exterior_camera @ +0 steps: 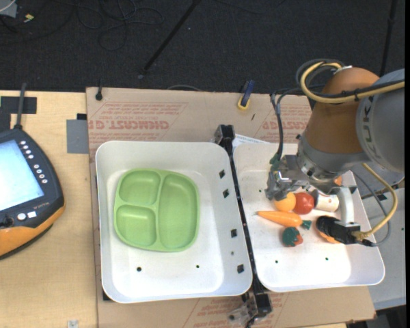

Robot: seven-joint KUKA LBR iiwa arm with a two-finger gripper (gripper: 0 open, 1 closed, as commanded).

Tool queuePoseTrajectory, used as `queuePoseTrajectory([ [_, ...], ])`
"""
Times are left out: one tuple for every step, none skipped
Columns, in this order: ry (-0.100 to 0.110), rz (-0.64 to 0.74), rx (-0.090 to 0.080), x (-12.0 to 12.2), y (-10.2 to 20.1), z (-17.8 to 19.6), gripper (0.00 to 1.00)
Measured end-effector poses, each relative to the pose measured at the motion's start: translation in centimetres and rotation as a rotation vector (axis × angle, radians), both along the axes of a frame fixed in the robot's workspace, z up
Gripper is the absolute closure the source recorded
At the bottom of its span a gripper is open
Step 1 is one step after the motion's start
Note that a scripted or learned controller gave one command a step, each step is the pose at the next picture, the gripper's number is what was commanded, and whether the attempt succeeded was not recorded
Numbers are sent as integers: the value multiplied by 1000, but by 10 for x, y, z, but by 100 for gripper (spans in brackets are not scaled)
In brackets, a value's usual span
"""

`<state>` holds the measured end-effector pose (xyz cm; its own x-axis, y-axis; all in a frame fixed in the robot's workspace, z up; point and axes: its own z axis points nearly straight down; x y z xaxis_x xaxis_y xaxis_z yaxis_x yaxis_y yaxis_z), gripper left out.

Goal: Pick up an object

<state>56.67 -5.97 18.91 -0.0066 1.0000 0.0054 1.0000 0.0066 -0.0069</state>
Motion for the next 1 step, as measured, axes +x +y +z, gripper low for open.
queuePoseTrajectory([
  [-11, 0, -3, 2, 54, 64, 100],
])
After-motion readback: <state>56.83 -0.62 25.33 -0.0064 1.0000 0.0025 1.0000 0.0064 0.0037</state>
